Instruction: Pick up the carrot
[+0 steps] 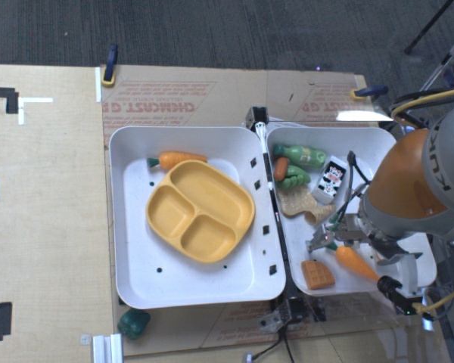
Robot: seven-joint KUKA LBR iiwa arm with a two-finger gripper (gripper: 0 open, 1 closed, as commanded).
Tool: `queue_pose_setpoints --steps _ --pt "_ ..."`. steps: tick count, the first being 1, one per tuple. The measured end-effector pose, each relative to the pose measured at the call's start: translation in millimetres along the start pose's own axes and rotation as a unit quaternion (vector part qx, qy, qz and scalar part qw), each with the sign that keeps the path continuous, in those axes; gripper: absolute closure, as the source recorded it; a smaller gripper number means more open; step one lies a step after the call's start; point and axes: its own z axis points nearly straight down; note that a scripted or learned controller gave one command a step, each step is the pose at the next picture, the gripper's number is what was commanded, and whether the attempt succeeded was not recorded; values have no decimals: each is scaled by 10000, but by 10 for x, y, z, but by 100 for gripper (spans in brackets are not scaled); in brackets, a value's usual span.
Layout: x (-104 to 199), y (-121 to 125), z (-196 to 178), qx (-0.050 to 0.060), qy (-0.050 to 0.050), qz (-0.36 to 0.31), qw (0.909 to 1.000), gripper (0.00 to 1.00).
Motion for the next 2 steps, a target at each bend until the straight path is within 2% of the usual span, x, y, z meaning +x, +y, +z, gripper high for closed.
queue_pose_setpoints --steps 1,2 --pt "-10 12 -84 -3 -3 13 10000 100" --pt "-11 12 -84 -3 -5 20 10000 0"
